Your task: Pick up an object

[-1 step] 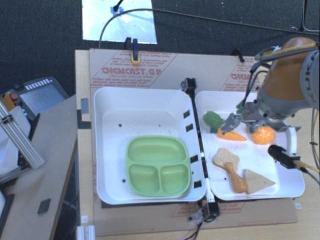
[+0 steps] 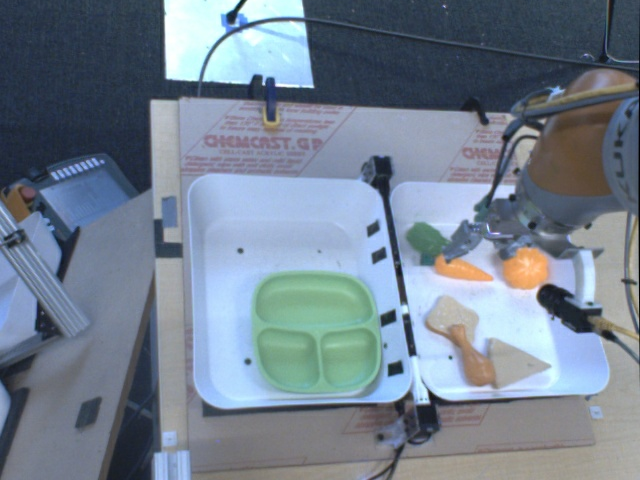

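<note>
Left white plastic bin (image 2: 215, 268) is holding one green three-compartment tray (image 2: 317, 331). Right white bin (image 2: 590, 368) is holding five items: orange carrot (image 2: 463, 268), green piece, orange ball, drumstick, beige wedge. Gripper (image 2: 467, 236) is hovering just above the carrot; grip state unclear.

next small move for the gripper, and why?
Probably a short drop onto the carrot: the gripper hovers just above its near end, with the green piece close on the left and the orange to the right.
</note>
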Available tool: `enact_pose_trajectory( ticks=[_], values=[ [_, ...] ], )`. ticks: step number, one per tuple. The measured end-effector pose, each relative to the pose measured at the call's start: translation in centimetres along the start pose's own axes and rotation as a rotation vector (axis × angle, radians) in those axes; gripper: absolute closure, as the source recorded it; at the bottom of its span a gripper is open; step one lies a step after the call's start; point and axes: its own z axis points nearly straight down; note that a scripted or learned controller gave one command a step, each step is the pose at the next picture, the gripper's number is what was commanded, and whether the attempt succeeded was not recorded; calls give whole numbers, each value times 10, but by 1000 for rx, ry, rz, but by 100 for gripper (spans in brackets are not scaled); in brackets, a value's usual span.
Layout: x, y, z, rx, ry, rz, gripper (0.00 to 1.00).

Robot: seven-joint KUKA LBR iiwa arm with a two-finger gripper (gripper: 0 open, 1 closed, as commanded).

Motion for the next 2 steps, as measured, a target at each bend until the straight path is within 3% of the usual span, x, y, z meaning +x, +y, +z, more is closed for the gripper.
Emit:
enact_pose_trajectory(
  ticks=[1,2],
  values=[
    [5,9,54,4,1,0,0],
    [-2,21,104,-12,-6,2,0]
  ],
)
